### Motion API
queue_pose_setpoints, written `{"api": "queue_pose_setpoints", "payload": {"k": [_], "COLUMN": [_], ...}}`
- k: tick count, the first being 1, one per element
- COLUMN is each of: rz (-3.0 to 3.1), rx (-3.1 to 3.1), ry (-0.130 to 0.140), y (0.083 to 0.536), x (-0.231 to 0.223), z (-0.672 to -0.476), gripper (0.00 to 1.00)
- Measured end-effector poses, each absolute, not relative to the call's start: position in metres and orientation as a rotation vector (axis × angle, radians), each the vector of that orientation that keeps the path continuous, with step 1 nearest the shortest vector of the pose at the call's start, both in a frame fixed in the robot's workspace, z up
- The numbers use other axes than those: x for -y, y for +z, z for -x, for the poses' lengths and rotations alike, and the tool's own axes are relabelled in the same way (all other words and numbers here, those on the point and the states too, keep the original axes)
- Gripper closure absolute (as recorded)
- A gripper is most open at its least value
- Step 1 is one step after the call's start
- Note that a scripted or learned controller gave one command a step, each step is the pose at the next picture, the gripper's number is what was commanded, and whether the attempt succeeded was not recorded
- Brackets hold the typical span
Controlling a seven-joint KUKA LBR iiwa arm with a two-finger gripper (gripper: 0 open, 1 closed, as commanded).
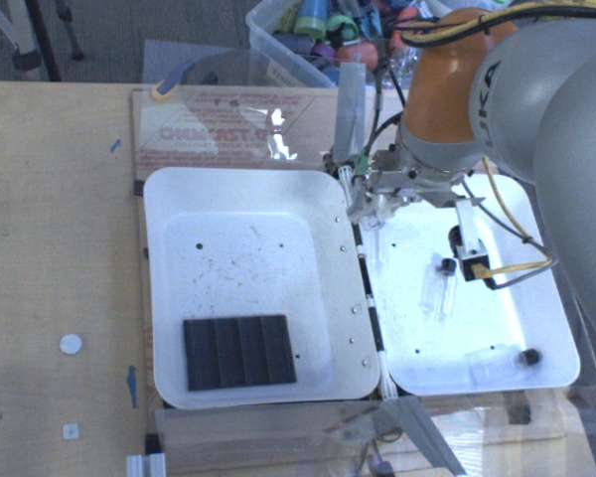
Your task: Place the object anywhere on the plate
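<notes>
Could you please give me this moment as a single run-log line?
arm: over right bin | gripper: near bins' divider | dark ridged plate: left bin | clear object: right bin floor | placement: not done

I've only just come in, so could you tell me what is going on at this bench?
A grey arm with an orange band reaches in over the right bin, its wrist hanging near that bin's top left corner. A small clear, tube-like object lies on that bin's floor, apart from the arm. The dark ridged plate sits in the left bin, with nothing on it yet.
</notes>
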State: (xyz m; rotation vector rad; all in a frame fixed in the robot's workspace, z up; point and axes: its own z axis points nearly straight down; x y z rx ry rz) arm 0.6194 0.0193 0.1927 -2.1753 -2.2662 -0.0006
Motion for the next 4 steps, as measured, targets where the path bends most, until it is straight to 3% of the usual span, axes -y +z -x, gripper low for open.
{"api": "queue_pose_setpoints", "payload": {"k": [2, 4], "rz": [2.106, 2.089], "rx": [2.385, 2.404], "ry": [-0.015, 0.0], "y": [0.162, 0.161], "x": [-0.048, -0.046], "z": [-0.637, -0.639], "gripper": [1.0, 1.0]}}
